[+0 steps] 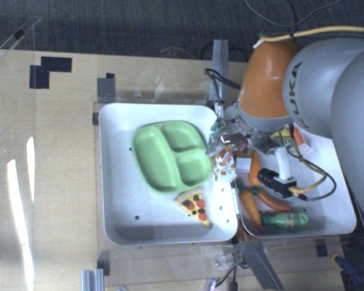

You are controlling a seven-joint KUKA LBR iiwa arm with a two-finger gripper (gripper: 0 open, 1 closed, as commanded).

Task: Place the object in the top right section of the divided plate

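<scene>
A green divided plate (170, 154) lies in the left bin (118, 180), with three sections. My gripper (222, 143) hangs just off the plate's right rim, over the strip between the two bins. Directly below it sits a small red, white and brown object (224, 162), close against the gripper's tip. Whether that object is between the fingers or just resting on the bin edge cannot be told from this view. The arm's orange band and grey body cover much of the right bin.
A toy pizza slice (195, 205) lies in the left bin below the plate. The right bin (340, 223) holds an orange carrot (250, 206), a red sausage (273, 202), another orange piece (254, 168) and a green bottle (285, 220).
</scene>
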